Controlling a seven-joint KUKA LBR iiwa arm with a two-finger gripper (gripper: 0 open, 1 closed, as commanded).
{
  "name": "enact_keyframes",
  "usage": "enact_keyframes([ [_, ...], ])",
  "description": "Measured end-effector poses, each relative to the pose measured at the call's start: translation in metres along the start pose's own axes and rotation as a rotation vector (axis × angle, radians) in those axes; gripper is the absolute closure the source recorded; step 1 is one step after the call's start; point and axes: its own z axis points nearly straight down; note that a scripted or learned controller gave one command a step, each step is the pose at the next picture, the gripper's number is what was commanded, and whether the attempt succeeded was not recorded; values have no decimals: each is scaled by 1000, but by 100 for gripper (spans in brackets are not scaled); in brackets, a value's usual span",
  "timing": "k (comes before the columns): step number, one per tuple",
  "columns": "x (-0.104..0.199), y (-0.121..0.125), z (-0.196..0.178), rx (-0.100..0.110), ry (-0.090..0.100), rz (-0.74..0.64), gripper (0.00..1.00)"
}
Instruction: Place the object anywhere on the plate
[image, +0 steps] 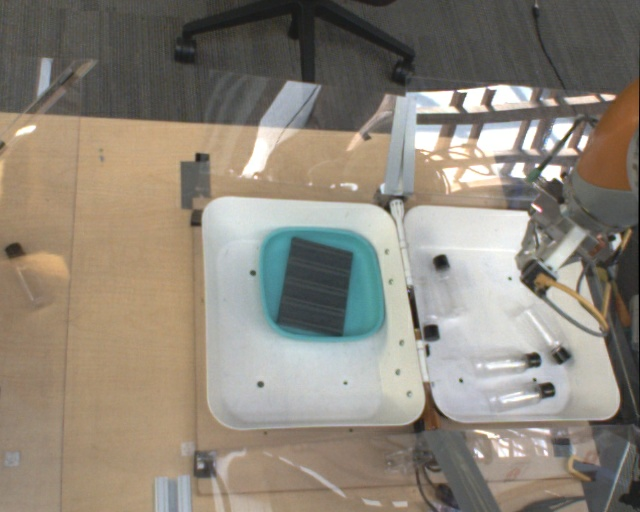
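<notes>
Item: dark ribbed block (316, 286), seemingly the task's object, flat on the teal plate (370, 296) in the left bin (230, 380); gripper (545, 255) over the right bin (470, 250), grip state indeterminable; hazard: a renewed reach could shove the block across the plate's shallow rim.

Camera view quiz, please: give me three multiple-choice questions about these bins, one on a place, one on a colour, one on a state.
1. Where is the dark ribbed block?
A. on the plate in the left bin
B. on the wooden bench
C. on the floor

2. What colour is the plate?
A. red
B. teal
C. yellow

3. How are the clear black-capped tubes in the right bin placed?
A. upright
B. lying on their sides
C. stacked in a pile

Answers: 1 A, it rests within the plate's rim; 2 B, blue-green against the white bin; 3 B, each lies flat on the bin floor.
</notes>
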Motion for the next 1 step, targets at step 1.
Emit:
enact_keyframes([
  [1, 37, -135, 16, 4, 1, -274, 100],
])
